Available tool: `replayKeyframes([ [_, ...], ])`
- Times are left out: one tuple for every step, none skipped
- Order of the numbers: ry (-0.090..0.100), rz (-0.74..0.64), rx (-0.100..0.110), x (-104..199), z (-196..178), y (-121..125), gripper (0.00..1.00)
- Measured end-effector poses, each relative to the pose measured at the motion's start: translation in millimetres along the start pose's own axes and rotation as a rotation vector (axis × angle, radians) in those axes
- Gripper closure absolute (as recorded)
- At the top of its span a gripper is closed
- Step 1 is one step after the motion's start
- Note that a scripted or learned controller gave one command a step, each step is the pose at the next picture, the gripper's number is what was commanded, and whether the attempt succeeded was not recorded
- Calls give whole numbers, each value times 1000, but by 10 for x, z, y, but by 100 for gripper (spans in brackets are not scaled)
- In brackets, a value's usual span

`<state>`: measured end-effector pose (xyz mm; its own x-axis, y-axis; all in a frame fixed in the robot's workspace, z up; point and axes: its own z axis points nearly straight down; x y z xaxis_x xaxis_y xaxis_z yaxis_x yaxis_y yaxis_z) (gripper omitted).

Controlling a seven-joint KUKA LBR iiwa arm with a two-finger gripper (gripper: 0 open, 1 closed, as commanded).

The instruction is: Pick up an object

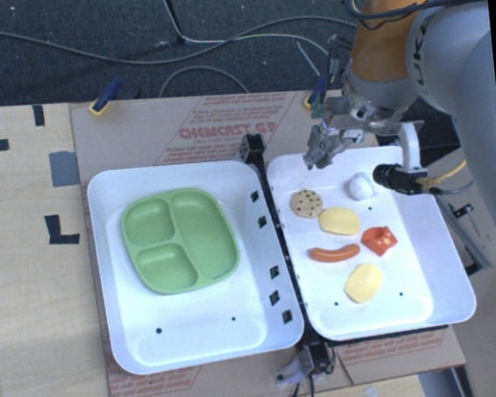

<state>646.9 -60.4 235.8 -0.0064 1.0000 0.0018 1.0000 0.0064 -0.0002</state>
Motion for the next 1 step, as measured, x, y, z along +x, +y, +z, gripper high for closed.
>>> replayKeyframes([
  [-1, 0, 2, 564, 135, 26, 100],
])
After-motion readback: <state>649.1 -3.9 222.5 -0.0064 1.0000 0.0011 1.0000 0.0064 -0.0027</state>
